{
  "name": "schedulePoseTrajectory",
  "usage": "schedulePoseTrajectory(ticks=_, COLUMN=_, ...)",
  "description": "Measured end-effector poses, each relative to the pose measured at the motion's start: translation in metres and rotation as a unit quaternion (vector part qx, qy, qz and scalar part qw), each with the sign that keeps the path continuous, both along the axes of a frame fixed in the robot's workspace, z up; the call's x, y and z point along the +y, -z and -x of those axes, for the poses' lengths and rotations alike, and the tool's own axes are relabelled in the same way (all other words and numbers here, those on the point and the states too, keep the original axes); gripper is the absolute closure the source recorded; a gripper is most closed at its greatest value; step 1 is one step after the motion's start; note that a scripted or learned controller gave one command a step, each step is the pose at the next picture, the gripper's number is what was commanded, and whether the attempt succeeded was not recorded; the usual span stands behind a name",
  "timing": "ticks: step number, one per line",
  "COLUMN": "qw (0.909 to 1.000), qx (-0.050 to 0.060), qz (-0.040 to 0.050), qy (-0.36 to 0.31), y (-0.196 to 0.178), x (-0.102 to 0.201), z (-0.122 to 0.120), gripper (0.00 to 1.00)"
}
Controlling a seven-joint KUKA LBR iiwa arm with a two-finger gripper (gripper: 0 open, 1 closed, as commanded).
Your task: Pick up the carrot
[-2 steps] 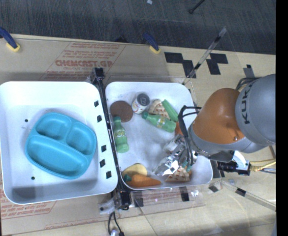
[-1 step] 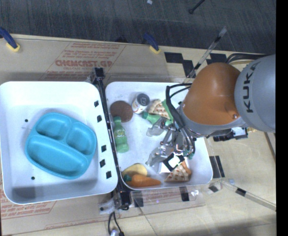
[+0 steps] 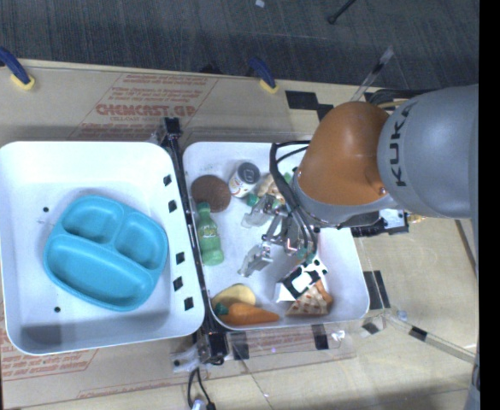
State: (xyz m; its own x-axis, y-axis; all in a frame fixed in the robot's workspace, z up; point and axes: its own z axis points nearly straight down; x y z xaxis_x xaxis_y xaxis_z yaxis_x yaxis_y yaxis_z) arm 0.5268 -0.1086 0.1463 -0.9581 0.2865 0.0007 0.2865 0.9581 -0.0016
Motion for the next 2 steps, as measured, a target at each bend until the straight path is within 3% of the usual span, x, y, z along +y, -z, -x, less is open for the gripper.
schedulePoseTrajectory(ticks=1, qw=0.9996, qx=-0.001, qz=0.0021, qy=0.028, y=-0.008, x=-0.105, z=-0.037, gripper=0.00)
schedulePoseTrajectory(ticks=2, qw=1.0000, qx=0.002, qz=-0.0015, qy=0.000, y=-0.006, x=-0.026, z=0.012, gripper=0.00)
